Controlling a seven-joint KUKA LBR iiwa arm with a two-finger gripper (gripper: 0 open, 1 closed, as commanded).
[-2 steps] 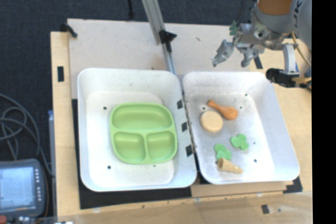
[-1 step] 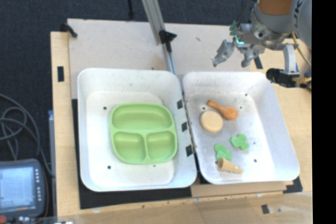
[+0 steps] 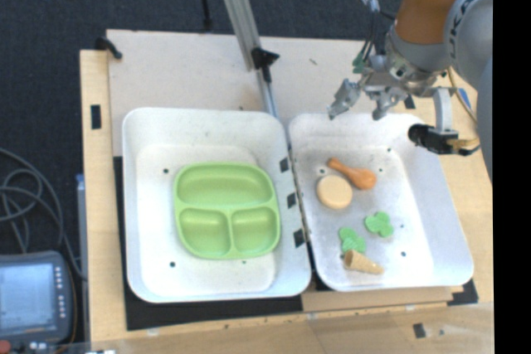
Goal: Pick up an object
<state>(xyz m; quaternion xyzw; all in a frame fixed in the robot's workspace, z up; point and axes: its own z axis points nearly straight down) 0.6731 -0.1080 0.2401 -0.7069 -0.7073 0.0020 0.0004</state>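
Observation:
My gripper [image 3: 362, 104] hangs over the far rim of the right bin [image 3: 431, 203], its two fingers spread apart and nothing between them. Below it in that bin lie an orange drumstick-shaped toy [image 3: 353, 173], a round tan cookie [image 3: 335, 193], a green clover-shaped piece [image 3: 380, 224], another green piece [image 3: 351, 240] and a tan cone [image 3: 362, 263]. The drumstick toy is the nearest to the gripper, a little toward the front of it.
The left bin [image 3: 149, 145] holds a light green divided plate [image 3: 226, 209]. A grey metal pole [image 3: 241, 12] slants up from the bench behind the bins, left of the gripper. A dark monitor [image 3: 31, 298] sits at the lower left.

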